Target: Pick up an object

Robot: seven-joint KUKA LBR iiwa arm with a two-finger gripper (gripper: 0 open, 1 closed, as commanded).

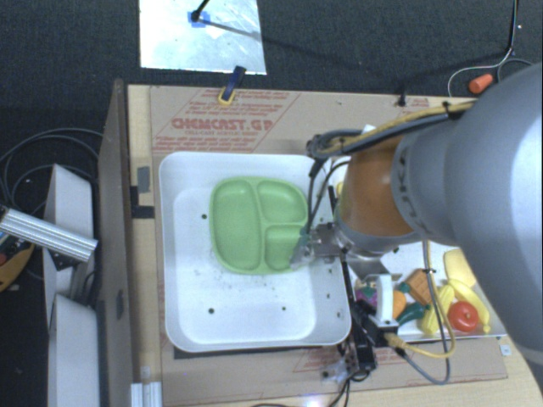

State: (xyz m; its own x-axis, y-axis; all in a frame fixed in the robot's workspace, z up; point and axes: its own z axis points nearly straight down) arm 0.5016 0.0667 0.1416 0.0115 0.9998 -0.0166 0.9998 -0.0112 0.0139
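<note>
Centre frame: my end effector at green plate's right rim, grip state indiscernible; rim must seat squarely before lifting.

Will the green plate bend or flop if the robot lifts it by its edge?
Probably not. The green divided plate looks like moulded plastic with raised ridges, so likely stiff and light. Being wide and shallow, it may tilt when lifted by one edge, and its smooth rim could slip from the gripper.
</note>
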